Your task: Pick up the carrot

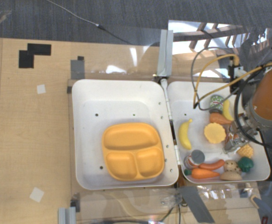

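The carrot [205, 173] is orange and lies flat along the front wall of the right bin [175, 101], near its front left corner. A thinner red-orange piece [213, 164] lies just behind it. My gripper [232, 143] hangs low over the right half of that bin, between a yellow round piece [214, 133] and a corn cob [245, 150]. It is behind and to the right of the carrot, apart from it. The arm's orange band [270, 97] covers the bin's far right side.
The right bin also holds a banana [185, 134], a grey disc [197, 156], a tan speckled piece [231, 169], a green broccoli [245, 163], an orange piece [219, 118] and a can [216, 101]. The left bin [87, 125] holds a yellow divided plate [132, 150]. Cables [205, 78] loop behind.
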`<state>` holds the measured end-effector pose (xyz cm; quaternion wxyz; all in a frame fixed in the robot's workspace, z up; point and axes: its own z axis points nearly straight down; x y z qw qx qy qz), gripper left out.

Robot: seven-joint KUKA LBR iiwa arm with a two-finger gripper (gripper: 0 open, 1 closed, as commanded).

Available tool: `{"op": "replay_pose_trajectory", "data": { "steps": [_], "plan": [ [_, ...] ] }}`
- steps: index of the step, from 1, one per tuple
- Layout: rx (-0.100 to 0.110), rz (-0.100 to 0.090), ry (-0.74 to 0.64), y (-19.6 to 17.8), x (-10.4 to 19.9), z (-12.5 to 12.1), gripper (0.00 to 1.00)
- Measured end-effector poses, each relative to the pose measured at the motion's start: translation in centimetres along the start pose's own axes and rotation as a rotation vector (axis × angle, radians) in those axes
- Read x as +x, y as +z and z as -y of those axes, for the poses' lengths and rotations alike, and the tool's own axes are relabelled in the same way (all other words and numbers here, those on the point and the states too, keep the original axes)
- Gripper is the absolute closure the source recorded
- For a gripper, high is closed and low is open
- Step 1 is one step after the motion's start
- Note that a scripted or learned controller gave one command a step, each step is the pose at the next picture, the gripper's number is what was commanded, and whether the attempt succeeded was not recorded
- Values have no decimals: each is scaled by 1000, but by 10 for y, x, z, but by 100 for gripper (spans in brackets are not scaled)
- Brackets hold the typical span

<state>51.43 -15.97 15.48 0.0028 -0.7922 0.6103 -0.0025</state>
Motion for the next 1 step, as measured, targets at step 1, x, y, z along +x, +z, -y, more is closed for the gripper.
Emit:
{"op": "replay_pose_trajectory", "data": {
  "steps": [1],
  "plan": [
    [-2, 2, 56, -11, -43, -15, 100]
  ]
}}
